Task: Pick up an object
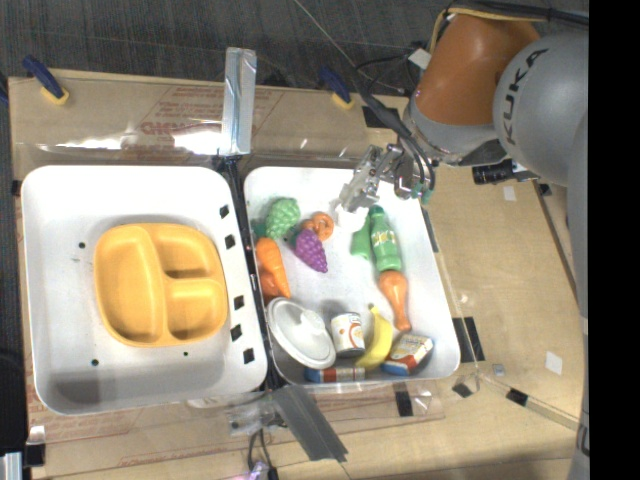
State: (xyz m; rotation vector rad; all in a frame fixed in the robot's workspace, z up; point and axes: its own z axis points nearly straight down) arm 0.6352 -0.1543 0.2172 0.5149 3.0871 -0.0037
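arm (520, 68) over the far right corner of the counter (500, 268), jaws (362, 190) at the far edge of the right bin (440, 298).
left bin (40, 268) holds a yellow divided tray (160, 280). right bin: green bottle (380, 238) just beside the jaws, white lid (300, 333), carrot (271, 268), banana (378, 340), purple grapes (312, 250) mid-bin. jaws look slightly parted, nothing seen between them, though the view is too small to be sure.
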